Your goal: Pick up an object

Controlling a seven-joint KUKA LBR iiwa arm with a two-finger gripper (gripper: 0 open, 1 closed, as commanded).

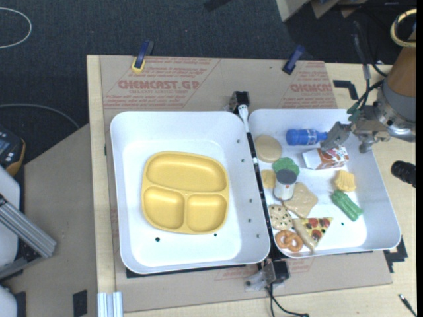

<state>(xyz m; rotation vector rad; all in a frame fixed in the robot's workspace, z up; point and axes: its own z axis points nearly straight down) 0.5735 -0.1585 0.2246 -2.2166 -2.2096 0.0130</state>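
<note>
The right bin holds several toy foods. Among them are a blue bottle, a tan round bun, a green-lidded can, a red and white packet, a yellow corn piece and a green pickle. My gripper hangs over the bin's far right part, just above and right of the packet and right of the bottle. Its two fingers stand apart, and I see nothing between them.
The left bin carries a yellow divided tray. Near the right bin's front lie a tan cracker, a chip cookie, a pretzel and a pizza slice. A black clamp sits between the bins at the back.
</note>
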